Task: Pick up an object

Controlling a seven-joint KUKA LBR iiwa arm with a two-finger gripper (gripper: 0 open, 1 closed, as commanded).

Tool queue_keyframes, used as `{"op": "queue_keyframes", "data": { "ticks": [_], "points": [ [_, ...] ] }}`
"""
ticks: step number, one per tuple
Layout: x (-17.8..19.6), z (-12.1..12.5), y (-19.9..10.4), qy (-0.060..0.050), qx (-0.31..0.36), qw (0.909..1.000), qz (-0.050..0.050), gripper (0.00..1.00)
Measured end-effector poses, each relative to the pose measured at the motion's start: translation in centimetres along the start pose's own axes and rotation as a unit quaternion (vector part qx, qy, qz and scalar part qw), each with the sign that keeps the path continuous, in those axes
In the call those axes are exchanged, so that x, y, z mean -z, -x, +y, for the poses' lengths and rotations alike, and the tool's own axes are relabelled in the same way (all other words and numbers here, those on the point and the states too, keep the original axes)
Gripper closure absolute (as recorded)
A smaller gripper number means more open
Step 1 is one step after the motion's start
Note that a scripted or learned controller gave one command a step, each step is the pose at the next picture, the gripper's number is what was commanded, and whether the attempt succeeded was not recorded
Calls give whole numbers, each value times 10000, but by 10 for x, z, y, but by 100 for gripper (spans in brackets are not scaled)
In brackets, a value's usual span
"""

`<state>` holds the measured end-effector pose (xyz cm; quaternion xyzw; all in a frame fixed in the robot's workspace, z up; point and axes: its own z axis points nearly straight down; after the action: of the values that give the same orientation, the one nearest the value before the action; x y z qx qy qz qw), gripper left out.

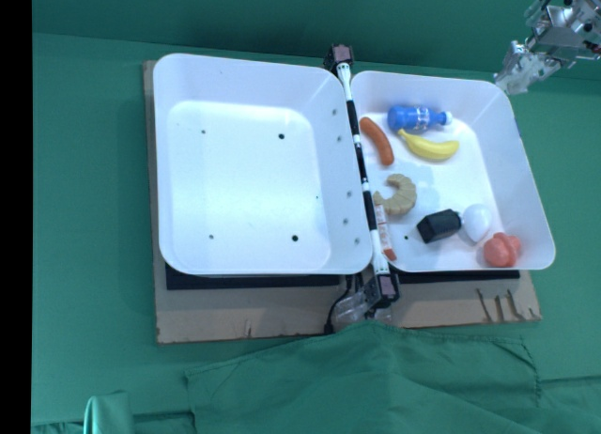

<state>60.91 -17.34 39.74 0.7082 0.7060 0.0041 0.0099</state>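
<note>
1. Nearest the camera, a fold of green cloth (376, 376) laps over the front edge of the counter (94, 188), just touching the brown cardboard sheet (235, 315) on which both bins rest.

2. The left bin (178, 85) sits on the left half of that sheet. A black-and-white striped bar (362, 169) runs along the seam between it and the right bin (526, 188).

3. The candidates all lie in the right bin. Along its front edge, from the front right corner inward: an orange-red rounded fruit (501, 250), a white egg-like piece (476, 222) touching a black block (439, 225), and nearer the seam a tan croissant (398, 194).

4. Toward the far edge lie a red sausage (377, 140), a yellow banana (429, 147) and a blue bottle (419, 118), the banana and bottle just beside each other.

5. The tool (519, 68) hangs beyond the right bin's far right corner, outside the rim and well above it. Whether its fingers are spread or pressed together cannot be told at this size; nothing is visible between them.

6. Judged from this, the reach is not yet begun. A good try would choose an isolated piece, probably the croissant or the sausage, since these stand apart from neighbours. The tool should come straight down and straddle the narrow width. The egg and block touch, so a grip there risks nudging both.
</note>
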Motion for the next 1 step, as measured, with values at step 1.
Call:
{"op": "queue_keyframes", "data": {
  "ticks": [1],
  "points": [
    [2,-17,-15,-91,0,10000,33,100]
  ]
}}
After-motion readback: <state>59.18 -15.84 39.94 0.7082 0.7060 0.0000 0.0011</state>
